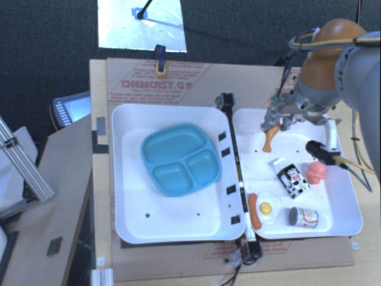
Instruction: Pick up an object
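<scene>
End effector clamps the orange carrot by its top; carrot hangs near-upright, tip pointing down.

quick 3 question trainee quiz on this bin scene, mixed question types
1. True or false: the blue divided plate lies in the left bin.
2. Which sits nearest the pink ball? A) the can B) the black-and-white cow toy C) the fried egg toy
3. Fill in: the gripper is above the right bin, at an ____ carrot-like toy.

Key: 1 true; 2 B; 3 orange.
</scene>
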`<state>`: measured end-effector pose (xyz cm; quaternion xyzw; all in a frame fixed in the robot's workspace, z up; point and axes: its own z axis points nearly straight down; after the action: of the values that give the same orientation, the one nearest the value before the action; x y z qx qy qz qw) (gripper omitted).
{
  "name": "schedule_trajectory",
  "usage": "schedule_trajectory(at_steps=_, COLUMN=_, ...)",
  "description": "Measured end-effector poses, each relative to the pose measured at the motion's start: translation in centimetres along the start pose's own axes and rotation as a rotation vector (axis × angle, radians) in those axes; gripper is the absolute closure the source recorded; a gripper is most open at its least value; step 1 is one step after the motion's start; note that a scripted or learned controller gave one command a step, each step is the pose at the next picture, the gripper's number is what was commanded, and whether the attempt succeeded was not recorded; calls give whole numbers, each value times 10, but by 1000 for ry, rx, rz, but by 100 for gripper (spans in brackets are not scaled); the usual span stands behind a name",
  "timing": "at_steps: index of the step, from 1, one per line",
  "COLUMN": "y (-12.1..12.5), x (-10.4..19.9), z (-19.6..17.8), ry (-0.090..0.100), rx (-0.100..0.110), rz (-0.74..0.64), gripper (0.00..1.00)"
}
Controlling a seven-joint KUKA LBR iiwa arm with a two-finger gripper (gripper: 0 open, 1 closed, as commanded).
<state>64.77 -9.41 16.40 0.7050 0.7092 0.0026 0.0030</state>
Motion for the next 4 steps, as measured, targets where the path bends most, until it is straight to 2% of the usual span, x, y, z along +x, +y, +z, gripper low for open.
schedule_trajectory(at_steps=1, y=2, x=0, z=-55, ry=-1, rx=0, rz=0, gripper=100)
schedule_trajectory(at_steps=2, y=4, x=0, z=-94, ry=0, rx=2, rz=0, gripper=100)
schedule_trajectory(at_steps=4, y=-19, x=106, z=-98, ry=2, rx=7, rz=-3, gripper=100)
